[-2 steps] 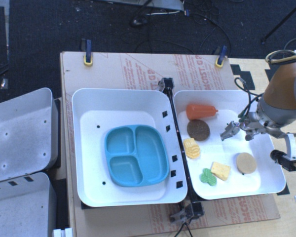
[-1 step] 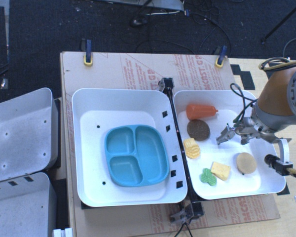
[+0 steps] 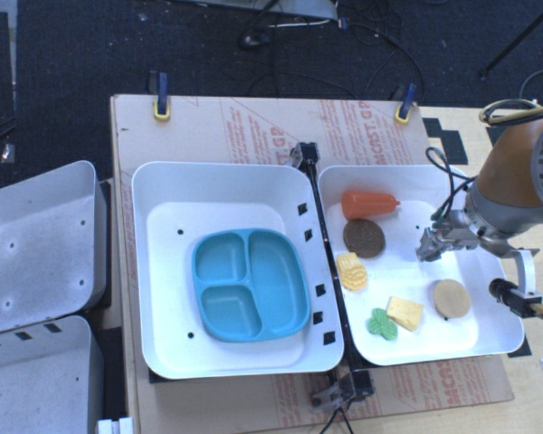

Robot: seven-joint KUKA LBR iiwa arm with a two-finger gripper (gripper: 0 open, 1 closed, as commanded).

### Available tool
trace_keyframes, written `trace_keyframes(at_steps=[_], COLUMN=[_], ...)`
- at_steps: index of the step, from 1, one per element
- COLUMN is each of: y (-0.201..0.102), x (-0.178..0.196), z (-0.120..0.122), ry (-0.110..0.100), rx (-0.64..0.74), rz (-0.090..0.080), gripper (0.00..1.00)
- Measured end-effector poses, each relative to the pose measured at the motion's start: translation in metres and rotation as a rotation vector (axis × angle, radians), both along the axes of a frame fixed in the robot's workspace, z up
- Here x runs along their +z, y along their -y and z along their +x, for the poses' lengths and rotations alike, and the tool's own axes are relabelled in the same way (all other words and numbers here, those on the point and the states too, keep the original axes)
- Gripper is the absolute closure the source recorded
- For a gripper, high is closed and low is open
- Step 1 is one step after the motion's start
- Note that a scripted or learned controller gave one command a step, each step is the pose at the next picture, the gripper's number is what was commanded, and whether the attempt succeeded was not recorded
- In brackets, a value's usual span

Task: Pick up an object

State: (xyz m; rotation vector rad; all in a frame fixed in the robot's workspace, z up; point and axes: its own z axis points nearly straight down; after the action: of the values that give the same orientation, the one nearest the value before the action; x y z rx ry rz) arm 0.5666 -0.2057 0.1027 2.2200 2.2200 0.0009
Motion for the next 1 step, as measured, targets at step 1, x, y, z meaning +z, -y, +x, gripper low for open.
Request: trace_keyframes(at_steps=[1], y=[0.0037], x=[0.0433], z=[0.0017], ry=[0.004], rx=[0.001], rz=[-0.002], gripper=[1.00])
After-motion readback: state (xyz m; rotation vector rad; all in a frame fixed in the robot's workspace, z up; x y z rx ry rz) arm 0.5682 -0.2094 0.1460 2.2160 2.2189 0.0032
